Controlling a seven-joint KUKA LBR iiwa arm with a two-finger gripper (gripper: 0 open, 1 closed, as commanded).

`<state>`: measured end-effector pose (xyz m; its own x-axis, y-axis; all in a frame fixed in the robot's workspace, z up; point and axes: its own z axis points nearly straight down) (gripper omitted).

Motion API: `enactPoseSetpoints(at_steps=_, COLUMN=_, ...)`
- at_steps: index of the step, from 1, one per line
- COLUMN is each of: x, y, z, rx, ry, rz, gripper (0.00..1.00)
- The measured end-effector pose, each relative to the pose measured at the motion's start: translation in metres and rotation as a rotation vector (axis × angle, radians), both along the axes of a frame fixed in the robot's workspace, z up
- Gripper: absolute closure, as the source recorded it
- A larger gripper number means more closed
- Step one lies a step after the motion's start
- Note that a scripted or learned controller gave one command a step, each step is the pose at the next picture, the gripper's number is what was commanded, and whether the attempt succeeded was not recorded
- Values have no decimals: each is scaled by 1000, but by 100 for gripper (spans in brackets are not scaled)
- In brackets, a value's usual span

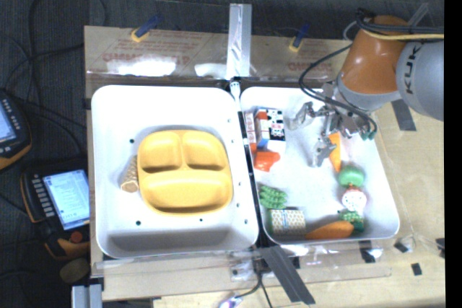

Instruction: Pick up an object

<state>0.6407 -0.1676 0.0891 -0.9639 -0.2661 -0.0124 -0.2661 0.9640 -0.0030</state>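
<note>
Claw [323,135] hangs above right bin [386,207], orange piece [334,153] just beside it.

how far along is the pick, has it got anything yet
Done: the arm has reached over the right bin, with the gripper low near its upper middle. In hand: nothing seen between the fingers; an orange piece lies right beside them, so a grasp may be under way. Left: closing on an object and lifting it. The yellow tray sits in the left bin.
</note>
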Motion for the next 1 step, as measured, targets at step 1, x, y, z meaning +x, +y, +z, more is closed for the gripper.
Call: enactPoseSetpoints(at_steps=1, x=-78, y=-21, z=1, rx=-1, ry=4, rz=-60, gripper=0)
